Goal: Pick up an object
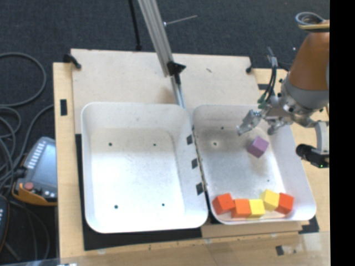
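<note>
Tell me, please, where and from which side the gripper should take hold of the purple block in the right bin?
Probably from straight above, closing on two opposite flat side faces of the purple block. It lies alone on the right bin floor, apart from the walls and from the row of orange and yellow blocks, so fingers have room either side.

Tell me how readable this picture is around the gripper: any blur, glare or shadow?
Camera view: gripper slightly soft, fingers hard to separate; purple block clear, with a faint shadow beneath on the right bin; lighting even, no strong glare; blocks along the near wall sharp enough.
</note>
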{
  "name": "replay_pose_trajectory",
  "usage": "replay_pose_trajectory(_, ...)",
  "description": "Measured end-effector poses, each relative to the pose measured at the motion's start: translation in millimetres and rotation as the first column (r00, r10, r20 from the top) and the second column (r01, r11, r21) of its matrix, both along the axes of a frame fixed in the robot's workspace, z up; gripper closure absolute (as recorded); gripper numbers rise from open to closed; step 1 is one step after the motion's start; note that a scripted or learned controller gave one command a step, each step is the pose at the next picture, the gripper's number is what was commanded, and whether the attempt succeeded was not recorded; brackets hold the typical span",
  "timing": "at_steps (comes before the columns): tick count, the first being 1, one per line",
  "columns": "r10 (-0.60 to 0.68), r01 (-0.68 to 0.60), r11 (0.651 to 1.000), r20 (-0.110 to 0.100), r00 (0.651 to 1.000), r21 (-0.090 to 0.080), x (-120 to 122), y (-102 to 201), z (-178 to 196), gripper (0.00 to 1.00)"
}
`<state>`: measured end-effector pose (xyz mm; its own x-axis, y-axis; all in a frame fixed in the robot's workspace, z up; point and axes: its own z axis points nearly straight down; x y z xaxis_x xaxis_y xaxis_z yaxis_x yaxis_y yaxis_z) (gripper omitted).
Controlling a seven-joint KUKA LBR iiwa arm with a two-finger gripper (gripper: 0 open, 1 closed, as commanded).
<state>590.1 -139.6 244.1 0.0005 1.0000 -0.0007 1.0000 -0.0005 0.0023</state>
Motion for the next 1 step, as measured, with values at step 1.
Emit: replay_pose_trajectory(1,-0.006,0.006,1.0,0.004,1.0,-0.006,-27.0,-73.1,50.7,0.0)
